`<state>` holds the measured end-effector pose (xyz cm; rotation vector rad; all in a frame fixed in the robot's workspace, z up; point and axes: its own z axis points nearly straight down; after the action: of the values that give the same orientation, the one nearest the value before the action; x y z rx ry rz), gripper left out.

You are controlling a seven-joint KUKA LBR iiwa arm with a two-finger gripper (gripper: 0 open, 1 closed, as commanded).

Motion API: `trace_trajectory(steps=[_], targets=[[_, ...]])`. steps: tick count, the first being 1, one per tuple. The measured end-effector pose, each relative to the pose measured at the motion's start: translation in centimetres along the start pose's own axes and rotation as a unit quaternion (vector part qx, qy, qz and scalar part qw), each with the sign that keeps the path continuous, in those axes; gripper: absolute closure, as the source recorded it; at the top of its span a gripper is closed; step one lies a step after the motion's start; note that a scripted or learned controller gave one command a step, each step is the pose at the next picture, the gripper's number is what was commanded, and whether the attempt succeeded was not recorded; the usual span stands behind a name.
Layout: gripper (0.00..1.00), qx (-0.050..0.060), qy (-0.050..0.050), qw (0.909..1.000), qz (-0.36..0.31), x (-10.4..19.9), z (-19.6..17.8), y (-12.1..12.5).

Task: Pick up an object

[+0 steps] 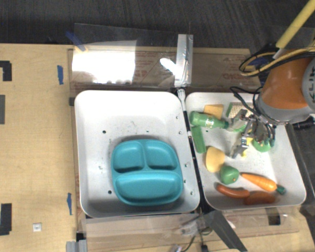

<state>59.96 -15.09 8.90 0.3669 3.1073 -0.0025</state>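
My gripper [245, 136] hangs low over the upper middle of the right bin [291, 164], under the arm's orange band [286, 91]. A small green round piece [263, 145] lies just right of it, partly hidden by the wrist. To its left a green bottle-shaped toy [207, 121] lies beside an orange-yellow wedge [214, 110]. A yellow pear-like piece [214, 158] sits just below and left of the gripper. I see nothing clearly held.
Lower in the right bin lie a green ball [229, 175], a carrot [260, 182], a red sausage [232, 191] and a green cucumber [198, 139] by the left wall. The left bin [94, 114] holds a teal divided plate [145, 171]. Cables [254, 62] hang behind the arm.
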Motion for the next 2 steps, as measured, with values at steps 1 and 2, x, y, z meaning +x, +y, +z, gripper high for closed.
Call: trace_trajectory(steps=[1,2], targets=[[0.0,0.0,0.001,0.9988,-0.05,-3.7,0.1,-0.3],[0.0,-0.003,0.008,0.998,-0.063,-5.4,0.1,-2.9]])
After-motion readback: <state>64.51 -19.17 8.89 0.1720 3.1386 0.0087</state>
